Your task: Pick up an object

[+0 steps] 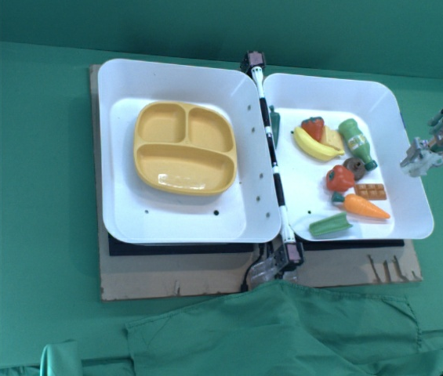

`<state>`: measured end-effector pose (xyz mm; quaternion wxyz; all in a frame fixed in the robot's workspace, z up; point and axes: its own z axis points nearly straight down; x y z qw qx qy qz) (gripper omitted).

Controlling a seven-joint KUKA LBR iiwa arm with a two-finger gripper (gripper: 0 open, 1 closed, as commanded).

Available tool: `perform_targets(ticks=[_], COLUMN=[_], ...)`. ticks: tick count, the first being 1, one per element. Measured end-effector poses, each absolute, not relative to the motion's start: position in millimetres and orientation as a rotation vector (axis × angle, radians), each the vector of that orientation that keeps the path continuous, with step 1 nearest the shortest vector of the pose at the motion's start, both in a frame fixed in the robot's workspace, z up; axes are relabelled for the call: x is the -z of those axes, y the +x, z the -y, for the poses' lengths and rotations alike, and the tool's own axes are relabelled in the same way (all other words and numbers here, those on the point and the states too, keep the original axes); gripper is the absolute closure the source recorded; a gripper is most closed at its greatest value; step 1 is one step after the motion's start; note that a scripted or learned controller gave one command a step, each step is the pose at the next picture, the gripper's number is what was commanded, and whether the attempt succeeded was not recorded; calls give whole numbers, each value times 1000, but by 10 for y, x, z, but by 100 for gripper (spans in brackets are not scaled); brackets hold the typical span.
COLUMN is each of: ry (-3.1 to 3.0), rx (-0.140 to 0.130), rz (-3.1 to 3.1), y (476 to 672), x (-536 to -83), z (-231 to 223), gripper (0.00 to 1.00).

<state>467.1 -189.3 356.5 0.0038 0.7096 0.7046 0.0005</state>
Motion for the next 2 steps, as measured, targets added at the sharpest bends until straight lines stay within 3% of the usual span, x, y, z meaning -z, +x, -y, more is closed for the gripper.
perform_targets(ticks=[1, 2], ry=[2214, 2230], rx=[-8, 3], rz=[-2216, -2211], y=[4679, 4663], x=[-4119, -3685], z=[1548, 1891], gripper=[100, 100])
